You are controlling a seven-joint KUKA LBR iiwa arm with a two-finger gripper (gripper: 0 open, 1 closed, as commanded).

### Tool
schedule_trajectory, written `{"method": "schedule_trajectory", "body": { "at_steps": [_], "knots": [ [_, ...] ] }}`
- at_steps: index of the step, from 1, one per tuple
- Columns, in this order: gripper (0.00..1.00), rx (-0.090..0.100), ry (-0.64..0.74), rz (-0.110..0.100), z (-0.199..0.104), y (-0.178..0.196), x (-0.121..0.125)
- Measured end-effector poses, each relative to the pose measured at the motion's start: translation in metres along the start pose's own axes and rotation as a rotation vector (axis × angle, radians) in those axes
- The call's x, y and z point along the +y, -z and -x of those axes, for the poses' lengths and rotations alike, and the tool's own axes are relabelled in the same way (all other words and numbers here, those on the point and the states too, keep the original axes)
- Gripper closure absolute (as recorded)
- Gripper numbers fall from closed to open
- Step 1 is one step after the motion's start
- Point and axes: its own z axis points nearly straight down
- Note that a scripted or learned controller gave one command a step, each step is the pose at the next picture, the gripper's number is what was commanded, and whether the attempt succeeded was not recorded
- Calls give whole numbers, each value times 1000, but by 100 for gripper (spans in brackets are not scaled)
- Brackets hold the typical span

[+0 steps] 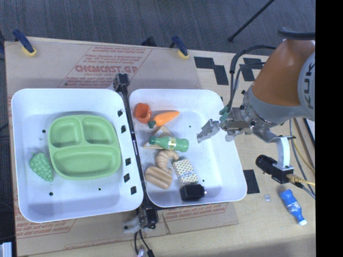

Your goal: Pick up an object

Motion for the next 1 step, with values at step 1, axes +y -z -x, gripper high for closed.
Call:
{"method": "schedule_trajectory", "body": {
  "at_steps": [1],
  "knots": [
    [0,0,11,1,-48,-174,24]
  ]
}}
